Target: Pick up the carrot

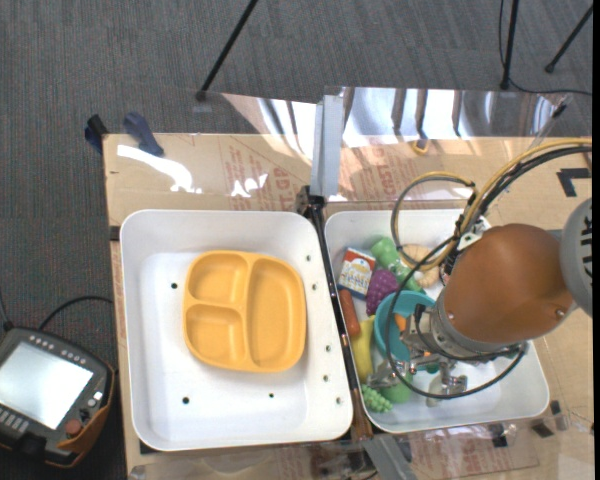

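Note:
A slim orange-red carrot (351, 314) lies lengthwise along the left wall of the right bin (535, 393), beside a yellow toy (364, 348). The arm, with its orange band (505, 283), hangs low over the middle of that bin and hides much of what is in it. Its gripper (408, 364) shows as metal parts under the band. It is low among the toys, just right of the carrot's near end and next to a teal bowl (389, 320). A small orange piece (402, 321) sits in the bowl.
Purple grapes (382, 287), a red-and-white carton (357, 266), green toys (385, 251) and a green bunch (378, 399) crowd the right bin's left half. The left bin (140, 268) holds a yellow divided plate (246, 310). Cables (430, 193) loop above the arm.

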